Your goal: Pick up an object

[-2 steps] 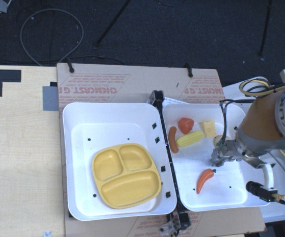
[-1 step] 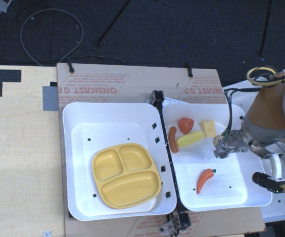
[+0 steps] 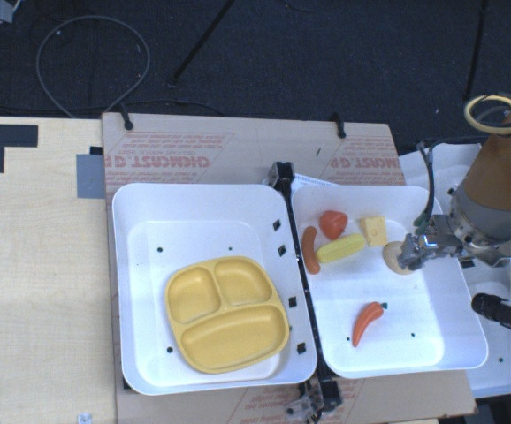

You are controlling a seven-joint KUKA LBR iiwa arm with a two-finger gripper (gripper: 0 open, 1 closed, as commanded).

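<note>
Pincer [image 3: 406, 256], grip state unclear, beside cheese [image 3: 376, 230], corn [image 3: 340, 248] and tomato [image 3: 332, 223].

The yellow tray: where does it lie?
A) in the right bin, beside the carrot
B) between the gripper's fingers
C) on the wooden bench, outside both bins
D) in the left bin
D: the yellow tray lies flat on the floor of the left bin, while the carrot lies in the right bin.
</note>
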